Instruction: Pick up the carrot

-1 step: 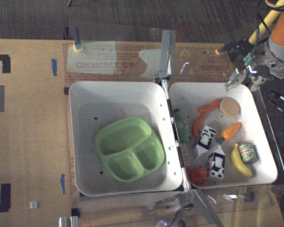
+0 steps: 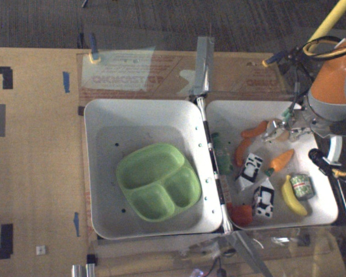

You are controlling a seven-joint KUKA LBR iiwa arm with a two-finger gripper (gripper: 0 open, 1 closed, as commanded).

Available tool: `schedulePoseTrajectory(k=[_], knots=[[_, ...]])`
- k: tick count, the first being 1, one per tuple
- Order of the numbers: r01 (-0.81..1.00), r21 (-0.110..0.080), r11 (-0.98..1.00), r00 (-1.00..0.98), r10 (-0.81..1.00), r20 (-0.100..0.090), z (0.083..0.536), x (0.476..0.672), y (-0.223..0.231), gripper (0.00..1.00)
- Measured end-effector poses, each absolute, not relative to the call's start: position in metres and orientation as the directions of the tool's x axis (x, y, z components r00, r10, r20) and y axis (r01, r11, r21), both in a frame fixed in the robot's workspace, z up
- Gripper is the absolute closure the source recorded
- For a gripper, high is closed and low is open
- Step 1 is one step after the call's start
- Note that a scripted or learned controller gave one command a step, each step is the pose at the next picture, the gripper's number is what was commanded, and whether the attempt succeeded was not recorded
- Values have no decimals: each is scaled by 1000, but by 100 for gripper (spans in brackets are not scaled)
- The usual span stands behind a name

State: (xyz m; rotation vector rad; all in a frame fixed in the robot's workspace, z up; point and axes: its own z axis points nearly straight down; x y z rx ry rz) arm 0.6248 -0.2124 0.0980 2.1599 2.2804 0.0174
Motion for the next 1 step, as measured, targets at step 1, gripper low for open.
schedulePoseTrajectory(k=[1], knots=[[998,8,64,-64,998,12,89,574,-212,0]])
